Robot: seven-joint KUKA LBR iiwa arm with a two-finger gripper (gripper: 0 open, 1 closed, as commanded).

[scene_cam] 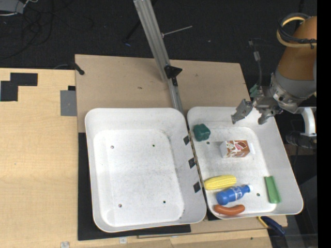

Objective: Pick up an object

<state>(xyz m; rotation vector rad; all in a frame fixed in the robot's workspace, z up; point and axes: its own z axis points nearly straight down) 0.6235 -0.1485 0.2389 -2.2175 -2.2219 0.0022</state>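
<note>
My gripper (253, 113) hangs open above the far edge of the right bin (289, 180), with nothing between its two grey fingers. In that bin lie a dark green lump (201, 133) at the far left, a small white and brown carton (237, 149) in the middle, a yellow corn cob (220, 182), a blue bottle (232, 194), a red sausage (228, 209) at the near edge, and a green bar (272, 189) at the right. The carton is the closest object, below and left of the fingers.
The left bin (137, 169) sits beside the right one, separated by a divider with black clips (192, 162). A slanted metal rail (158, 48) rises from behind the bins. A wooden table surface (36, 154) lies to the left.
</note>
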